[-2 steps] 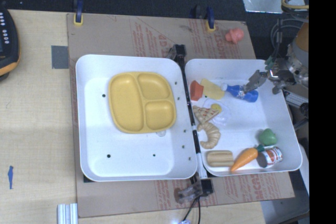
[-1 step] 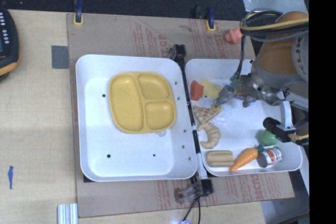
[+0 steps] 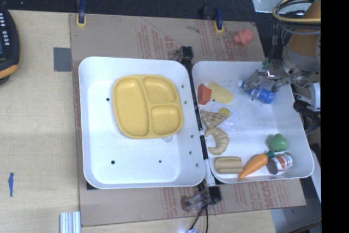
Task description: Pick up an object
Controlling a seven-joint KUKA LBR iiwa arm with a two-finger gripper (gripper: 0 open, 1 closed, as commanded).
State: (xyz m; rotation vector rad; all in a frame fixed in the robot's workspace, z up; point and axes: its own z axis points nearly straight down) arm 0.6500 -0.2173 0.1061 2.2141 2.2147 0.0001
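So the pick isn't done yet, I'd say. The tool (image 3: 260, 80) is down in the right bin (image 3: 248, 117), right at a blue object (image 3: 262, 95) near the bin's far right corner, maybe touching it. Honestly can't tell whether it's released or clenched, too blurry there. Nothing looks lifted. Carrot (image 3: 253, 165), croissant (image 3: 219, 141) and the rest sit nearer in that bin. The arm is cut off at the edge.
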